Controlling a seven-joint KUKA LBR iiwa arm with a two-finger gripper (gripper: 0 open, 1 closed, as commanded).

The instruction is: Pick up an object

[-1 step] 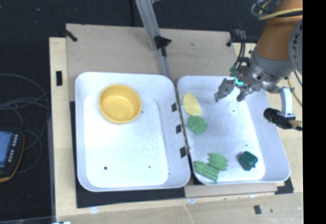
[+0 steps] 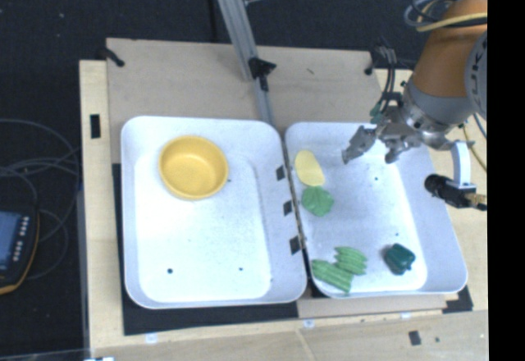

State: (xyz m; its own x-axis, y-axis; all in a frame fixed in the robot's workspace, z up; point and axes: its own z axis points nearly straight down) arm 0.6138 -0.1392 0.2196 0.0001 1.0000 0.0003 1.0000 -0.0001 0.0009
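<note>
Currently: gripper (image 2: pixel 376 148) spread, empty, above right bin (image 2: pixel 435 212), upper part. Nearest candidate: yellow piece (image 2: pixel 308 168) by left wall. Step: approach. Next you need descent centred over chosen object.

You are seeing the gripper (image 2: pixel 377 147) hanging over the right bin (image 2: pixel 426 212) near its far edge, jaws spread and holding nothing. A pale yellow piece (image 2: pixel 308 168) and green leaf (image 2: pixel 317 202) are lying along its left wall; green pods (image 2: pixel 340 267) and a dark green block (image 2: pixel 399 258) are sitting near its front edge. A yellow bowl (image 2: pixel 194 167) is resting in the left bin (image 2: pixel 205 269).
</note>
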